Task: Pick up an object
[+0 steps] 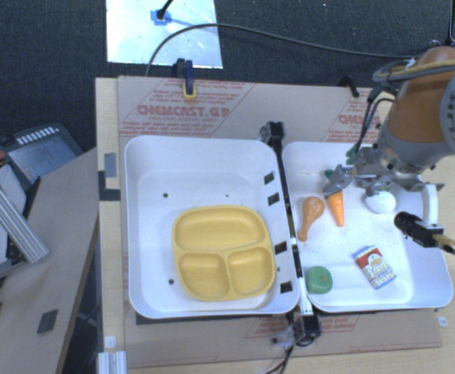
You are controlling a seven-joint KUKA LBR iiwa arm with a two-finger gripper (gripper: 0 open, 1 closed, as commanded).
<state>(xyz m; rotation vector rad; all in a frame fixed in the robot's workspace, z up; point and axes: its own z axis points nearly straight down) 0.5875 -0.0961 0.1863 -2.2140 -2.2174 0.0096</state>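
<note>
I had the gripper (343,184) low over the carrot (336,207), nothing lifted yet; couldn't tell its claw state.

The brown board (212,104) under the two bins carries red print — "CHEMCAST GP" reads along its far edge, left of centre. A second red print shows at the board's far right, cut off by the arm — unreadable. The small carton (375,267) bears markings too small to read.
</note>
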